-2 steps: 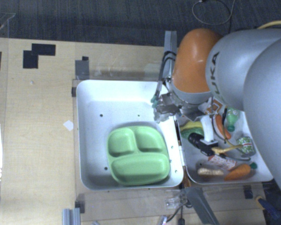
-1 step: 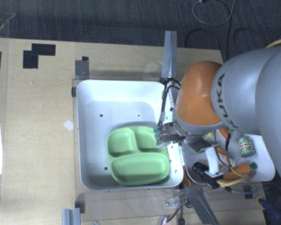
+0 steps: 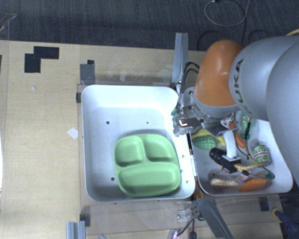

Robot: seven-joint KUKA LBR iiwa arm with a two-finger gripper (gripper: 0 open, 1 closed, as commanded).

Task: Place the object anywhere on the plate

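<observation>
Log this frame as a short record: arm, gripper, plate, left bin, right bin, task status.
arm: grey arm with orange band, reaching in from the right over the right bin
gripper: gripper low at the divide between the two bins; finger state unreadable
plate: green divided plate lying flat in the left bin, nothing on it
left bin: white bin holding the plate
right bin: white bin holding a jumble of small items
task status: no object on the plate yet

Quick headcount from my bench

I count two white bins [image 3: 89, 133], one green plate [image 3: 147, 166] with three compartments, and a jumble of small items [image 3: 239, 171] I can't tally exactly.
</observation>
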